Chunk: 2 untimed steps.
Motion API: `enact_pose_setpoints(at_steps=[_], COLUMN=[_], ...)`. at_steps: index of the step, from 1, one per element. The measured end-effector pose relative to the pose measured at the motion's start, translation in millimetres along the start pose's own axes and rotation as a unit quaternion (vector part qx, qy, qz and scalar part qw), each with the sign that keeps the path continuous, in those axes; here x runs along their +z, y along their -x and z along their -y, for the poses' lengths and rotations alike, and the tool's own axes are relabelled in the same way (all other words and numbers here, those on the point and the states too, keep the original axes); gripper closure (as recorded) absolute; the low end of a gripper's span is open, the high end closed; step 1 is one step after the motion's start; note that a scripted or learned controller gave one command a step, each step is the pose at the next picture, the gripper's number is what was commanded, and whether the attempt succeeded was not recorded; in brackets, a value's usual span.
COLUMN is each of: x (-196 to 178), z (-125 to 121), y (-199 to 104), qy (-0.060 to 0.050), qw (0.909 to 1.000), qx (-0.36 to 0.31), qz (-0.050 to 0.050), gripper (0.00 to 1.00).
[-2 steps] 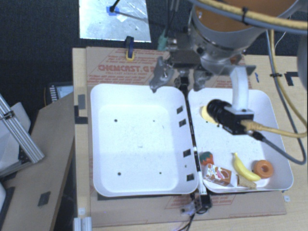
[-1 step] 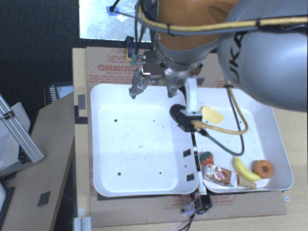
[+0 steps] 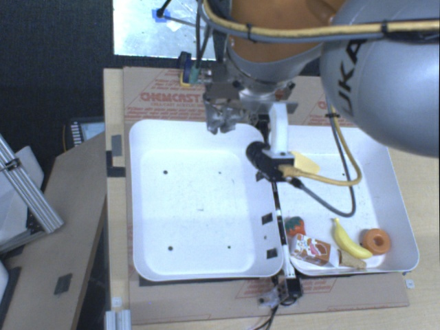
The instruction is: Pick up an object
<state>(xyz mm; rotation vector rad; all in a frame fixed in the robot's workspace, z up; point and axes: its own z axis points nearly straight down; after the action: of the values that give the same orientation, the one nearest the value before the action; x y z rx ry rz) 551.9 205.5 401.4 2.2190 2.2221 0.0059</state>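
Observation:
My gripper (image 3: 223,120) hangs over the far edge of the left bin (image 3: 148,184), near the divider between the two bins, with nothing visibly in it. The objects lie in the right bin (image 3: 392,184). At its near end are a yellow banana (image 3: 348,239), an orange ring (image 3: 376,240), a small red fruit with a green top (image 3: 295,225), a brown and white packet (image 3: 313,251) and a tan wedge (image 3: 353,260). A pale yellow flat piece (image 3: 306,163) rests at the far left of that bin, partly behind the wrist hardware.
The grey arm with its orange band (image 3: 289,12) fills the top right and hides the right bin's far end. A yellow cable (image 3: 337,181) loops over the right bin. Both bins sit on a cardboard sheet (image 3: 158,95).

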Motion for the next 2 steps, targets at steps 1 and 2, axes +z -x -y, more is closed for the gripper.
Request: enact_pose_setpoints(at_steps=[1, 2], x=[3, 154], z=[-86, -67], y=[3, -30], qy=[0.001, -0.008], qw=[1.0, 1.0], qx=[0.001, -0.002], qz=[0.001, 0.002], gripper=[1.0, 1.0])
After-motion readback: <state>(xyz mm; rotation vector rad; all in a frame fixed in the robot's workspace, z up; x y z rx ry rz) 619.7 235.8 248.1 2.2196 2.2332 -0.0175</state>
